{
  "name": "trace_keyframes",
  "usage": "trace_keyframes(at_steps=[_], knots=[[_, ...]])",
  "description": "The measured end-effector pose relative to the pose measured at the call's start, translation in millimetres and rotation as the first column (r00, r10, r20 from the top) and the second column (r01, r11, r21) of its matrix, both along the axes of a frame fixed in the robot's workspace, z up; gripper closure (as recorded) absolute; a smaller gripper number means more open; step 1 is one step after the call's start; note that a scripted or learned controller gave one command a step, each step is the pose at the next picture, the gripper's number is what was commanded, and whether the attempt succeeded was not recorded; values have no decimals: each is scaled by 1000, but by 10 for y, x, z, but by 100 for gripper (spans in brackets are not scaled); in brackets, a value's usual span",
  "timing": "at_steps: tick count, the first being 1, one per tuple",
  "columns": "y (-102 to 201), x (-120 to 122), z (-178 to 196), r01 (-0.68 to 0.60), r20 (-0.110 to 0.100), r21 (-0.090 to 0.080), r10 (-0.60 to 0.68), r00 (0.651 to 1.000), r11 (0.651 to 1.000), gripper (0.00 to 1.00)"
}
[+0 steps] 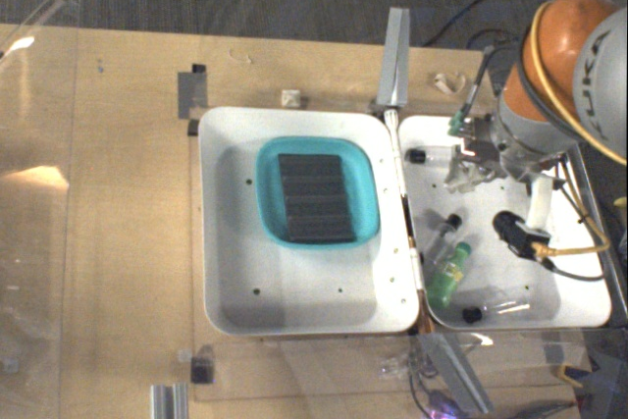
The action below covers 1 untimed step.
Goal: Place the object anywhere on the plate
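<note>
A teal plate (pixel 366 201) rests in the left bin (pixel 228 240), and a dark grey ridged slab (pixel 316 198) lies across its middle. A green bottle (pixel 448 275) lies on its side near the front left of the right bin (pixel 589 304). My gripper (pixel 463 170) hangs over the back of the right bin, above the bin floor and well behind the bottle. Nothing can be made out between its tips.
Small black pieces lie in the right bin: one at the back left (pixel 417 155), one mid-left (pixel 451 223), one by the front wall (pixel 472 314). A clear piece (pixel 507 308) lies beside that last one. A grey divider post (pixel 395 59) stands behind the bins.
</note>
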State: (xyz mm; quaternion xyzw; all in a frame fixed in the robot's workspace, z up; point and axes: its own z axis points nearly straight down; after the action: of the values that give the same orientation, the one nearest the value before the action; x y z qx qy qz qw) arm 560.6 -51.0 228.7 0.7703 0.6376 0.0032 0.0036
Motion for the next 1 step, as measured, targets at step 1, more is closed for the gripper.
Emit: trace_keyframes(at_steps=[1], knots=[[17, 17, 103, -8, 3, -1, 8, 1000, 1000, 100]])
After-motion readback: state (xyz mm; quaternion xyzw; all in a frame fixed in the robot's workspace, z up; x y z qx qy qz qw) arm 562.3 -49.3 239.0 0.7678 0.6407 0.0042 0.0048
